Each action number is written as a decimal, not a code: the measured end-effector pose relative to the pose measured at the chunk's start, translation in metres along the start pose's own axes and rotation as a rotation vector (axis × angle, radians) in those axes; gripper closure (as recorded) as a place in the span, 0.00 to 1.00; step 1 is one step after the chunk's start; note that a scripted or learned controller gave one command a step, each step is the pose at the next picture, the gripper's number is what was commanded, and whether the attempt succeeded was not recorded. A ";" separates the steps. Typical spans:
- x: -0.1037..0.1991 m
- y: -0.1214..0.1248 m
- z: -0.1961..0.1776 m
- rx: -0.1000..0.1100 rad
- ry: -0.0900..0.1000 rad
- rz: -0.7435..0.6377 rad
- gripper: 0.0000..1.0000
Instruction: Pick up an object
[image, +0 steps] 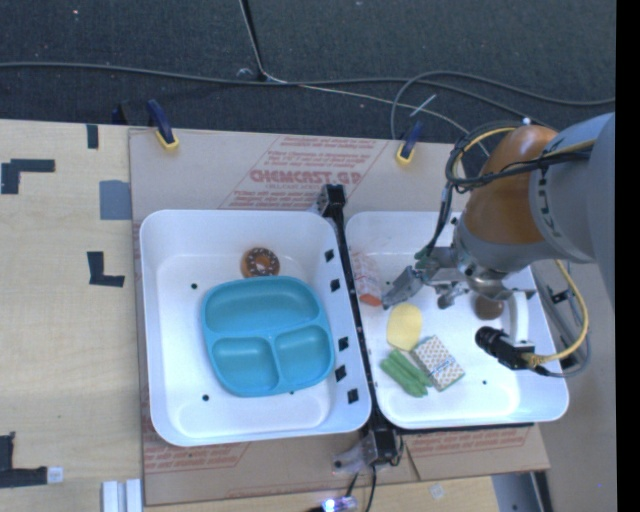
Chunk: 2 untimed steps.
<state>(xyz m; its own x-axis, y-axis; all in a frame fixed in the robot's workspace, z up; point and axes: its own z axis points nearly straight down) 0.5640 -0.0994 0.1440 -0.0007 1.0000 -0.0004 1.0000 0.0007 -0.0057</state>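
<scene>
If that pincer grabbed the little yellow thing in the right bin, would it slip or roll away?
The yellow piece looks smooth and rounded, so it might slide out of a loose pinch. It seems small and probably light. It lies close to the patterned packet and green beans, which could stop it from rolling far.

A light wooden counter (60, 330) carries a brown cardboard sheet (290, 170) printed with red lettering, held at its far edge by two clamps with yellow jaws and blue handles, one on the left (160, 127) and one on the right (408, 146). Dark tape marks (97, 270) dot the bare wood to the left of the cardboard. Two shallow white bins sit side by side on the sheet, the left bin (165, 300) and the right bin (545, 400), with a black divider strip (342, 290) running between them. Beyond the counter lies dark carpet (130, 40), crossed by thin cables (250, 50).
</scene>
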 end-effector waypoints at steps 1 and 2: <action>0.001 -0.001 0.054 0.000 0.000 -0.001 0.00; 0.001 0.000 0.042 -0.002 0.001 -0.003 1.00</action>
<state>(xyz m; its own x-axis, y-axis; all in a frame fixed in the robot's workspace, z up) 0.5632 -0.0979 0.1025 -0.0032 1.0000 0.0005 1.0000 0.0032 -0.0039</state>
